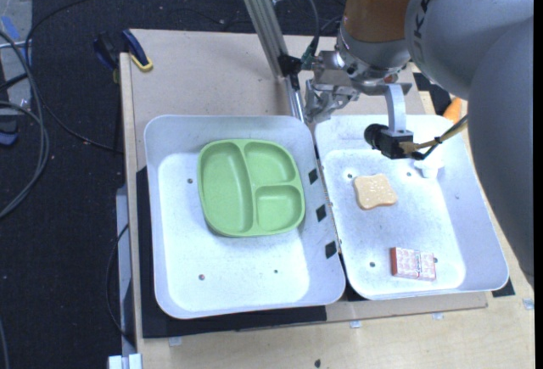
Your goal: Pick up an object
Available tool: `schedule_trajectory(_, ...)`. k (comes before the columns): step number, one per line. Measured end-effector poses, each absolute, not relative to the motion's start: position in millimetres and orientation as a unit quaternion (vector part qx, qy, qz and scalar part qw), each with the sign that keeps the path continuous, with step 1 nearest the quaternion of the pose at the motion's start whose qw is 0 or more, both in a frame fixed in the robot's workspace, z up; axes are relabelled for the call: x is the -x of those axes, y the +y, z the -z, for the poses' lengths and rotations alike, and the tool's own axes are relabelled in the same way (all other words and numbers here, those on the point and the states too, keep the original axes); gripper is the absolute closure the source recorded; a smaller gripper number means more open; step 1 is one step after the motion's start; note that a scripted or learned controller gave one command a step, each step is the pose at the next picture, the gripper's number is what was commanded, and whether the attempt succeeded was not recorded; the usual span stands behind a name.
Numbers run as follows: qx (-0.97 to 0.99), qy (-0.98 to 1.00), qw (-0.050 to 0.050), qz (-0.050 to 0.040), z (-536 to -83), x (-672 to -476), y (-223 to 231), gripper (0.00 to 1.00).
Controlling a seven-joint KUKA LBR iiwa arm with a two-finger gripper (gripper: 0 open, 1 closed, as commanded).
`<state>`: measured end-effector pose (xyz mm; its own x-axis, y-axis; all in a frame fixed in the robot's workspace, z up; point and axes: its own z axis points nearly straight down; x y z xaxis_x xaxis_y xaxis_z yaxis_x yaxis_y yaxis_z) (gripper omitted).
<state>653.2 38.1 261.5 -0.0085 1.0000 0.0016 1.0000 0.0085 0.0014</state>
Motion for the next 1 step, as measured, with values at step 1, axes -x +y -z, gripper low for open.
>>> schedule_trajectory(1,0.704,-0.710,0.001,-0.0002,-247.4,-643.1,86.4,1.00)
